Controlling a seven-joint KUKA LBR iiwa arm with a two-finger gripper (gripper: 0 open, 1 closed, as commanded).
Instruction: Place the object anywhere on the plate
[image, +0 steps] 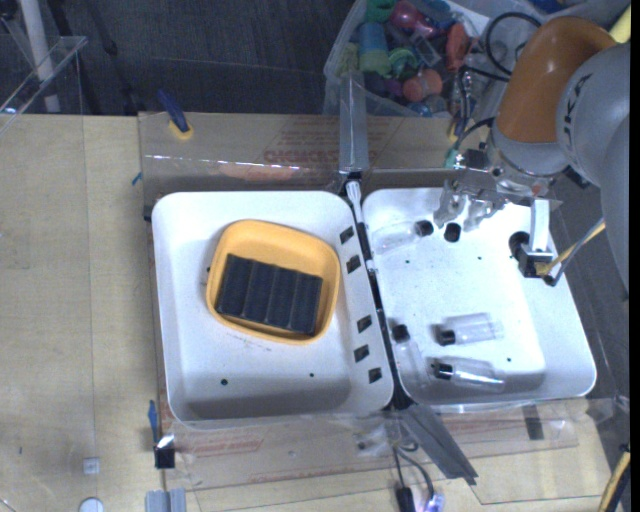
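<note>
Clear plastic vials (468, 329) in the right white bin (560, 340) are hard to make out. Nothing is held by the narrowly parted gripper (438, 229).

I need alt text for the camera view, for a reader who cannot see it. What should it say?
A grey robot arm's gripper hangs over the far part of the right white bin, where two small clear bottles lie near the front. In the left white bin, a yellow plate carries a dark ridged block.
</note>
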